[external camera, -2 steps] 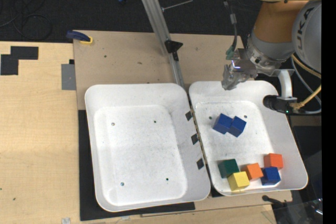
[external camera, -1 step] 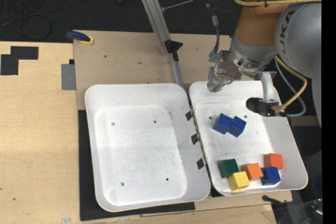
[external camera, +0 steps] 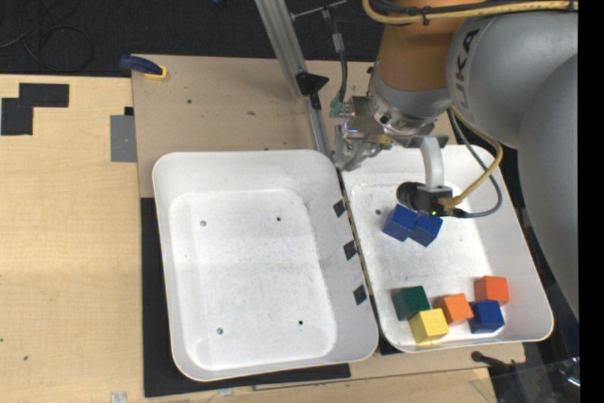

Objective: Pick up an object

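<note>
Several small blocks lie in the right bin point(external camera: 514, 231). A larger blue block point(external camera: 412, 225) sits tilted near the bin's middle. Along the front edge are a dark green block point(external camera: 410, 300), a yellow block point(external camera: 429, 324), an orange block point(external camera: 457, 307), a red-orange block point(external camera: 492, 289) and a small blue block point(external camera: 487, 314). My gripper point(external camera: 357, 146) hangs over the bin's back left corner, up and left of the larger blue block. Nothing is visibly held in it. A black unit point(external camera: 421, 196) on a white bracket hangs from the wrist just above the blue block.
The left bin point(external camera: 170, 175) lies beside the right one, with black clips point(external camera: 347, 247) along the shared edge. A slanted aluminium rail point(external camera: 278, 24) rises behind the bins, close to the gripper. The grey arm point(external camera: 528, 80) covers the right side.
</note>
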Robot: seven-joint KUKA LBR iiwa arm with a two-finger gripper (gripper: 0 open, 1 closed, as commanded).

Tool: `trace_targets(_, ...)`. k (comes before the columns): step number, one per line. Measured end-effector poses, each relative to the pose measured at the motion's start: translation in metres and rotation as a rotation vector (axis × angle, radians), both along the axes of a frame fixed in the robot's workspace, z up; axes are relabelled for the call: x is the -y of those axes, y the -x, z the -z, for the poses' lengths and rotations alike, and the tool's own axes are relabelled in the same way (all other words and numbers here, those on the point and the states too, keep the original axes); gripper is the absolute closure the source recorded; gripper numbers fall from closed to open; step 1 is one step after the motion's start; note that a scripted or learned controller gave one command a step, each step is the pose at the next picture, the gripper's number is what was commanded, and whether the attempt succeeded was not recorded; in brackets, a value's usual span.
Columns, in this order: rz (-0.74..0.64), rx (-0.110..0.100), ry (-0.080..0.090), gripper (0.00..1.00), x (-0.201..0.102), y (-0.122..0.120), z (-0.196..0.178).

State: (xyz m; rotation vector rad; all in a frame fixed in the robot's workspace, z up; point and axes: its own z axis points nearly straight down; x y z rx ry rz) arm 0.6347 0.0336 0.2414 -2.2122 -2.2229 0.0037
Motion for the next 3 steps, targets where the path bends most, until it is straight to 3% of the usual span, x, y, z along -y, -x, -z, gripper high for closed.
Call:
trace_targets(1,0.001,-0.001,0.001,1.00,-0.042,0.019,0.007)
trace_targets(2,0.004,0.002,0.002,1.00,-0.062,0.015,0.013)
trace_targets(3,0.007,0.003,0.002,0.00,-0.061,0.015,0.013)
